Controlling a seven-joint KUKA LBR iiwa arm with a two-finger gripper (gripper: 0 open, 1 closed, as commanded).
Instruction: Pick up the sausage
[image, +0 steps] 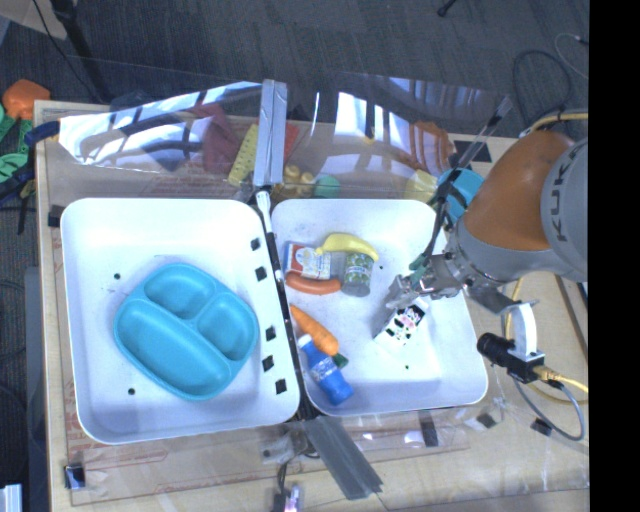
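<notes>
The sausage (313, 286), short and red-orange, lies in the right bin (440, 372) near its left wall, just below a small jar with a red label (322, 263). My gripper (404, 293) hangs over the middle right of that bin, about a hand's width to the right of the sausage and apart from it. Directly beneath the gripper lies a black-and-white spotted toy (403, 324); whether it touches the gripper is unclear.
A yellow banana (349, 245) sits above the jar. An orange carrot (314, 329) and a blue bottle (328, 373) lie along the right bin's left wall. The left bin (90, 240) holds a blue divided plate (186, 327).
</notes>
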